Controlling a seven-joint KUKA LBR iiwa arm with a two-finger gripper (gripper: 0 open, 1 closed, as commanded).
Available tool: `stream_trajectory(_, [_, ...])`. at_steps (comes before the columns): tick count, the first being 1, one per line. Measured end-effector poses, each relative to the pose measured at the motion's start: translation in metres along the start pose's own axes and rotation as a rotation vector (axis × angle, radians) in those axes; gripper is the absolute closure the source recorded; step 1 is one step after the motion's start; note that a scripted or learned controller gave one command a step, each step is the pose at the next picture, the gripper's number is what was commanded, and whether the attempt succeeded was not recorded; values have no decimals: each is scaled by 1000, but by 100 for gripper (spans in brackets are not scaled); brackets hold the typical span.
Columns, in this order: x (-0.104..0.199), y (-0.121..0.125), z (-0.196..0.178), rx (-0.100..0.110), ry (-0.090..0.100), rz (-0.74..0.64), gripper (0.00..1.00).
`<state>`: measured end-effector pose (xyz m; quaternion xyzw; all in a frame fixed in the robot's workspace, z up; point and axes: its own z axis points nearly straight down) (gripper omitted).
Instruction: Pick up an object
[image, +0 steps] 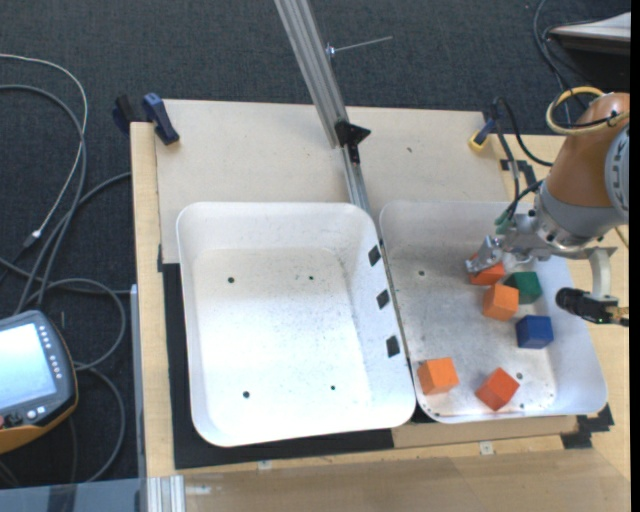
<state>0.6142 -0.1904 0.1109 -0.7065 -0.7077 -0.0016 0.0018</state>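
The tool (487, 262) sits low in the right bin (440, 300), right of frame, touching a red-orange block (489, 275). Whether it grips, I cannot tell. A green block (526, 287) lies just beside.

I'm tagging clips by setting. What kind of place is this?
Most likely a robotics lab bench: a grey and orange arm reaches over two white bins, a handheld control pendant lies at the left, and cables trail over dark carpet.
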Motion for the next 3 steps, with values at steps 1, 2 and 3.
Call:
stream_trajectory(1, [98, 20, 12, 1, 0, -7, 100])
stream_trajectory(2, [175, 37, -94, -10, -2, -7, 100])
stream_trajectory(3, [228, -12, -87, 6, -2, -5, 100])
